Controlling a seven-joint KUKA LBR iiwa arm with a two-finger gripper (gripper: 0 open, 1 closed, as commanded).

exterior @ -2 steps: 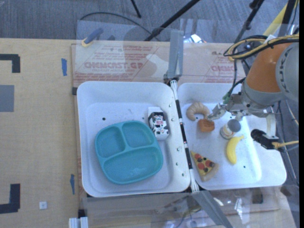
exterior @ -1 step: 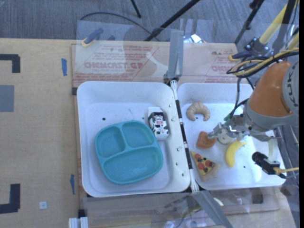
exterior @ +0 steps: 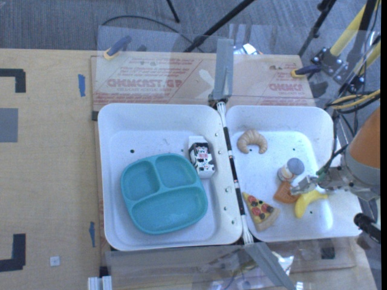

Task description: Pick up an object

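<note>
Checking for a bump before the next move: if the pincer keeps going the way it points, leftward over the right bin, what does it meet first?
Probably the orange piece under the small bottle, just beyond the pincer; depth is unclear.

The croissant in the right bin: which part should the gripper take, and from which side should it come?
Take the croissant across its thick middle, coming straight down from above. It lies flat as an arch with both tips pointing down in the view, so the middle is the widest and most solid part. It lies apart from the pizza slice and banana, so fingers probably fit on both sides.
</note>
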